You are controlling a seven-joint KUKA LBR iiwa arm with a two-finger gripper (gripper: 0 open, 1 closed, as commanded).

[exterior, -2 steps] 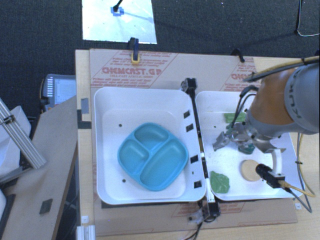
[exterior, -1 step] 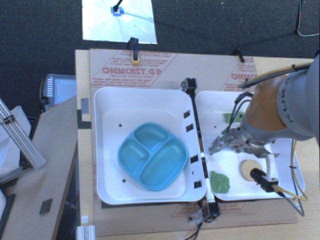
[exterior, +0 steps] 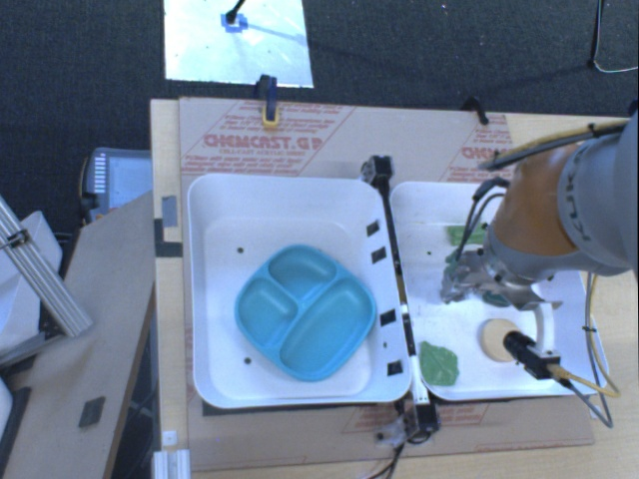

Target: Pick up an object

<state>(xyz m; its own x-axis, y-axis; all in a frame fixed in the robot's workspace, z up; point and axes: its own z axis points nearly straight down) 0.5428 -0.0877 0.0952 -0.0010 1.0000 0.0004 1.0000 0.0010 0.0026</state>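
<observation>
Two white bins [exterior: 215, 267], pincer [exterior: 461, 285] low over the right one

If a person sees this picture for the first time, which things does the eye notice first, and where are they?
First comes the blue divided plate, lying in the left bin. Next is the grey arm with its orange band, reaching in from the right over the right bin, with its gripper low inside it. Near the gripper lie a green leafy piece at the front edge and a tan round object.
</observation>
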